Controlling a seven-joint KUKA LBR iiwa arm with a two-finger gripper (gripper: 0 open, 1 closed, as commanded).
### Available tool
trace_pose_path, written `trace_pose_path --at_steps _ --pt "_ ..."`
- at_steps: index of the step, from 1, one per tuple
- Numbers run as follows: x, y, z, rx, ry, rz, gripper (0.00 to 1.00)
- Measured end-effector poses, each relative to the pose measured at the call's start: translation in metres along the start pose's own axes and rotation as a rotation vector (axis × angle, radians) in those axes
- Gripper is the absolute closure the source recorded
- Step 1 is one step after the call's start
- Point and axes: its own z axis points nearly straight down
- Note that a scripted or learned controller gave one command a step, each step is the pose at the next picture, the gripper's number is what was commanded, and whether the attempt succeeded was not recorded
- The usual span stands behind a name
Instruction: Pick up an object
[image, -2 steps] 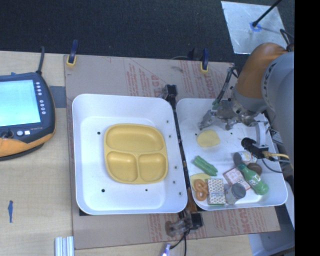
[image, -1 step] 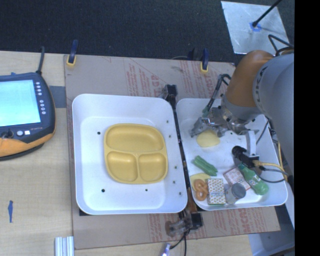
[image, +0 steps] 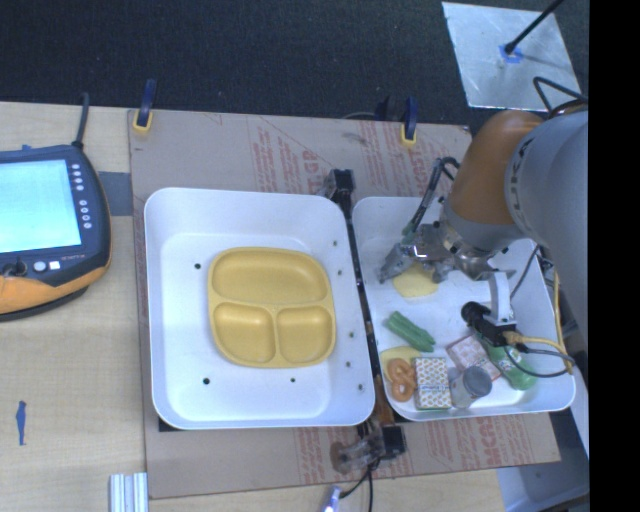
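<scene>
Now the end effector (image: 418, 255), grip state unreadable, hovers over a pale yellow soft lump (image: 416, 285), which may slip sideways.

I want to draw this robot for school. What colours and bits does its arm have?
The arm is chunky and rounded, mostly grey, with a big orange band above the wrist. At its end sits a small metal gripper, silvery grey with dark parts. Thin black cables run along the wrist, and a yellow wire trails by the right bin.
</scene>
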Motion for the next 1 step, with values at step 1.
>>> trace_pose_path --at_steps 1 --pt "-0.0106 -0.0171 0.0003 0.0 0.0 -0.001 0.0"
